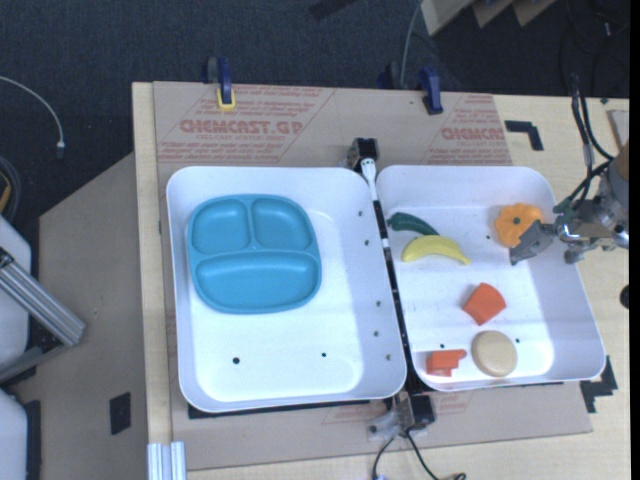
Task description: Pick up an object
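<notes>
Objects for picking lie scattered in the right bin (pixel 565 313): a dark green piece (pixel 410 222) near the bin's left wall, a yellow banana (pixel 436 252) just below and touching it, an orange flower-like item (pixel 516 223) toward the upper right, a red-orange block (pixel 484 303) in the middle, a small orange piece (pixel 446 361) near the front wall, and a tan round item (pixel 494 353) just beside it on the right. Over the bin's right side the gripper (pixel 545 238) reaches in, its dark tip just below and right of the orange flower-like item, close to it; whether its fingers are spread or closed cannot be told, and nothing is visibly held between them. Beside it, the left bin (pixel 200 363) holds a blue divided plate (pixel 255 253) in its upper left part.
</notes>
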`<state>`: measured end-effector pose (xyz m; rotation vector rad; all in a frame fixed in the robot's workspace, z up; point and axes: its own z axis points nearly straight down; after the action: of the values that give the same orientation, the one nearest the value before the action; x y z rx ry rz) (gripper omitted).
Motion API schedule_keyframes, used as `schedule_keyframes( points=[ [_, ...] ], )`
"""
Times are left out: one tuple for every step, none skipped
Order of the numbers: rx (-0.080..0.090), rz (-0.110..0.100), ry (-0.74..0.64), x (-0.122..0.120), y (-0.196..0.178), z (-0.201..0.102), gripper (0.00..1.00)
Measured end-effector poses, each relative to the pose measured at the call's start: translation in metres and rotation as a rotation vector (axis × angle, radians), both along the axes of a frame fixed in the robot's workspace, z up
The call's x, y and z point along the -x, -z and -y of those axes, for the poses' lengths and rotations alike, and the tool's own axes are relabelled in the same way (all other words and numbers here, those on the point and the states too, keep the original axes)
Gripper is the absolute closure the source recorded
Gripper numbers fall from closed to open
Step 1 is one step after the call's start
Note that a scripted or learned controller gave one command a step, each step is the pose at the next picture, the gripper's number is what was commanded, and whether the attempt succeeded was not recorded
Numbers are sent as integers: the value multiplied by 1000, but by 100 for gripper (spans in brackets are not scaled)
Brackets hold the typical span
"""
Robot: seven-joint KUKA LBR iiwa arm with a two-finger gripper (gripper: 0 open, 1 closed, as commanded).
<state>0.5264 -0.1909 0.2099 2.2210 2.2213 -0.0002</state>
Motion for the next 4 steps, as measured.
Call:
schedule_keyframes(
  points=[
    [-2, -4, 1, 4, 42, 3, 0],
    [-3, -6, 0, 5, 85, 2, 0],
    [-1, 12, 0, -1, 120, 2, 0],
    [7, 22, 2, -3, 107, 4, 100]
  ],
)
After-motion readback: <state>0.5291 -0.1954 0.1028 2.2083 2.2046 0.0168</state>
